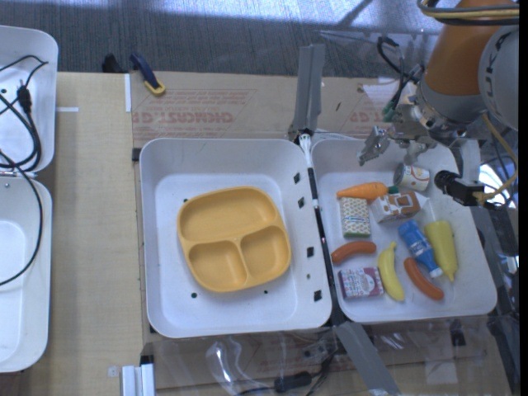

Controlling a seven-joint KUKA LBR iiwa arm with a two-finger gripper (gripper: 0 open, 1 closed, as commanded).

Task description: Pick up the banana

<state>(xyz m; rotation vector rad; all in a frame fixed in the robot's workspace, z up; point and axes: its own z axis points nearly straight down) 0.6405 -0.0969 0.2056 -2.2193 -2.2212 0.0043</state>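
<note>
A grey robot arm's two-finger pincer (pixel 373 147) hovers over the far edge of the right-hand shallow white bin (pixel 487 291); how far its fingers are parted cannot be made out from this angle. The small curved yellow banana (pixel 391 274) lies well below the pincer, near the bin's front, between a red sausage (pixel 353 251) and a blue bottle (pixel 418 247). An orange carrot (pixel 363 191) sits just beneath the pincer. To the pincer's left, a yellow three-section plate (pixel 234 239) rests in the neighbouring bin.
</note>
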